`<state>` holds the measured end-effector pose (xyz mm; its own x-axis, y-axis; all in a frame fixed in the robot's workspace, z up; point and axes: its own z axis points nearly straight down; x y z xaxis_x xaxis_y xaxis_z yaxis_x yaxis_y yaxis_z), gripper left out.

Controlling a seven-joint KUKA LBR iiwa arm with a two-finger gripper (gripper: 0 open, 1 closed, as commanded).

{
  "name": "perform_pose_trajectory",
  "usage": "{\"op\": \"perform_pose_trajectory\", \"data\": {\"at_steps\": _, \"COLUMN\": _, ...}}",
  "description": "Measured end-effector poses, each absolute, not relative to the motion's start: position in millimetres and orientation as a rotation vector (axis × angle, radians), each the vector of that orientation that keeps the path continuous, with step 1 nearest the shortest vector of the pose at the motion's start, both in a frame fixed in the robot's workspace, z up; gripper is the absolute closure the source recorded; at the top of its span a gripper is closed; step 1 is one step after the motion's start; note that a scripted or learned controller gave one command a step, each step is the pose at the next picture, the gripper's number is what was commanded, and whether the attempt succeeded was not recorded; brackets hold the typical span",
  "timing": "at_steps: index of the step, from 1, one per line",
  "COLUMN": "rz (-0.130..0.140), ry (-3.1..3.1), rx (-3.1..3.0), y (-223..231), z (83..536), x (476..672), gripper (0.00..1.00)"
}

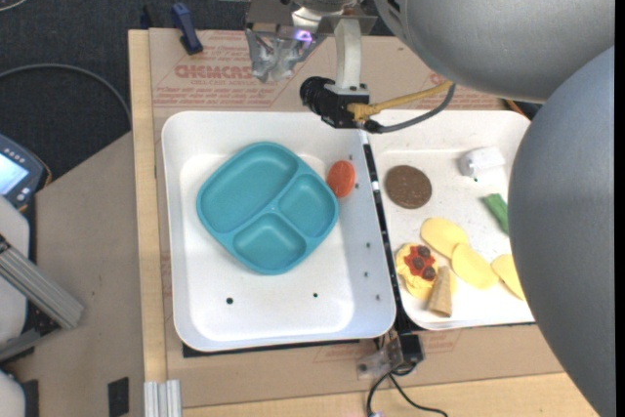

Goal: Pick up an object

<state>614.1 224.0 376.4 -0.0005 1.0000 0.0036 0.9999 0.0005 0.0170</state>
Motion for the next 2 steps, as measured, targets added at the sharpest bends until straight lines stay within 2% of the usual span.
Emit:
{"op": "perform_pose_trajectory", "data": {"at_steps": 1, "rz": 0.002, "ry": 2.219, "rx": 2.221, "y": 223.8, "z": 313.3, "x": 668.5, "gripper": 1.0}}
{"op": "perform_pose_trajectory", "data": {"at_steps": 2, "rz": -0.014, "ry": 2.222, "rx": 2.227, "y": 210.6, "z": 239.8, "x": 665.0, "gripper": 1.0}}
